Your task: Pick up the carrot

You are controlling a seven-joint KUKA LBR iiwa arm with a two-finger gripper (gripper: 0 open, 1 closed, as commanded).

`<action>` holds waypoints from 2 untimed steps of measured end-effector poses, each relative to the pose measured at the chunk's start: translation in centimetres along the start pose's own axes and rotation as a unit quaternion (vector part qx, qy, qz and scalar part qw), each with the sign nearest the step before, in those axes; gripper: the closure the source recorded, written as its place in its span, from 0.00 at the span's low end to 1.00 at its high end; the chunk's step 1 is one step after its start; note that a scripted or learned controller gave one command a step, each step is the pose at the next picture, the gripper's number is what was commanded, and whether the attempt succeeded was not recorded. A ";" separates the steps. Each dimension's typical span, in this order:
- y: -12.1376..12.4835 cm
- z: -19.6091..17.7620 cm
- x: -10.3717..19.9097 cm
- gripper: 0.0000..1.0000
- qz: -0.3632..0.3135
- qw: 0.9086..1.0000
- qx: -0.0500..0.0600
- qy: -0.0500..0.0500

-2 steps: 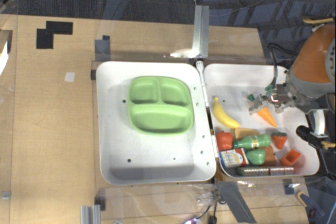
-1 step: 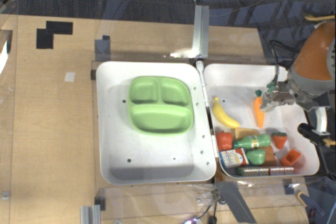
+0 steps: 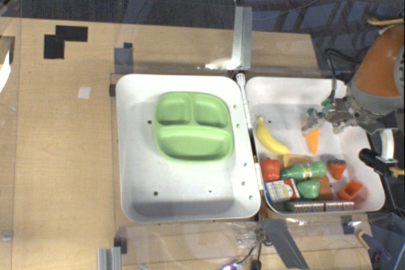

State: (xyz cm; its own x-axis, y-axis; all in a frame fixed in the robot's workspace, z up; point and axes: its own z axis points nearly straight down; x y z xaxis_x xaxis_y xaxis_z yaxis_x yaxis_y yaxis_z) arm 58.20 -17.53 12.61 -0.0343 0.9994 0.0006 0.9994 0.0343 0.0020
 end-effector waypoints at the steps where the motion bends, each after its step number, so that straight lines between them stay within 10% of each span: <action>1: -1.0 3.8 -0.7 0.00 0.002 1.000 -0.004 -0.001; 2: -0.7 2.8 -0.5 1.00 0.001 1.000 -0.006 0.000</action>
State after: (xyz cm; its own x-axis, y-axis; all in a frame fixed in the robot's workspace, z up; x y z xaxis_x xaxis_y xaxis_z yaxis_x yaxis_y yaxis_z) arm 57.49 -18.08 9.82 -0.0316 0.9995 0.0015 0.9994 0.0316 0.0134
